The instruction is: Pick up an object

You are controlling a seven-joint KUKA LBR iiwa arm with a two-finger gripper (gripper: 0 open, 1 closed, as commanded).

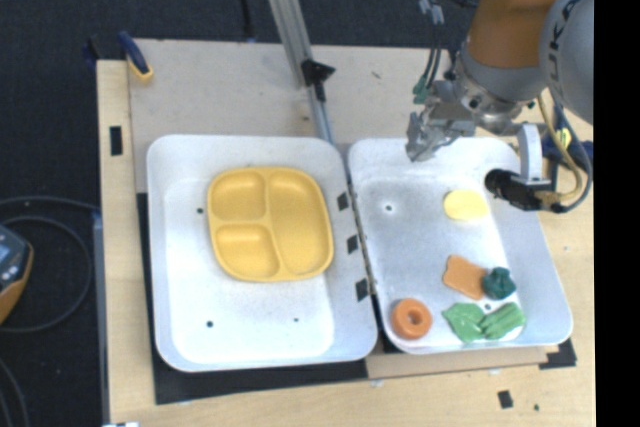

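Note:
My gripper (422, 145) hangs over the far edge of the right bin (420, 245), with nothing seen between its fingers. Below it in that bin lie a pale yellow disc (465, 205), an orange wedge (462, 276), a dark green lump (498, 283), a light green leafy piece (484, 322) and an orange ring (410, 317). The yellow disc is the nearest thing to the gripper, a little to its right and nearer the camera.
The left bin (180, 315) holds a yellow divided plate (270, 221). A slanted metal pole (285, 15) rises behind the seam between the bins. The bench top (220, 85) runs around both bins.

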